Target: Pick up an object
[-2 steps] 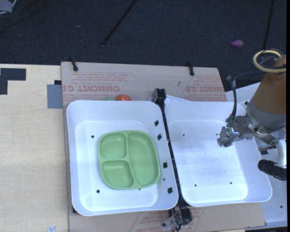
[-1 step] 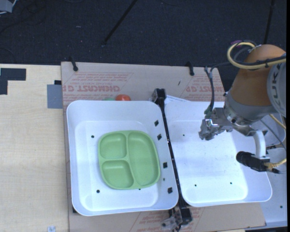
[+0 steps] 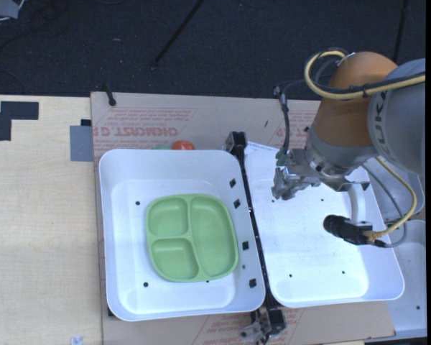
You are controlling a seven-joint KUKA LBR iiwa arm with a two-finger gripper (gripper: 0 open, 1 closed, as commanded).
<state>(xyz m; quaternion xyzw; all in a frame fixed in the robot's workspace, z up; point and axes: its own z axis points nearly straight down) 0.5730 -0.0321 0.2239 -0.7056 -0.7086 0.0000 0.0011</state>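
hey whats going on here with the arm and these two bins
A grey and orange robot arm reaches in from the right, its claw hanging over the upper left part of the right bin. Nothing shows between its fingers. A green divided plate lies flat in the left bin, apart from the claw. A small red thing sits just behind the left bin. No pickup has happened yet.

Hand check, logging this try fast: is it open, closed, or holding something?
Hand: over the right bin; open or closed cannot be told.
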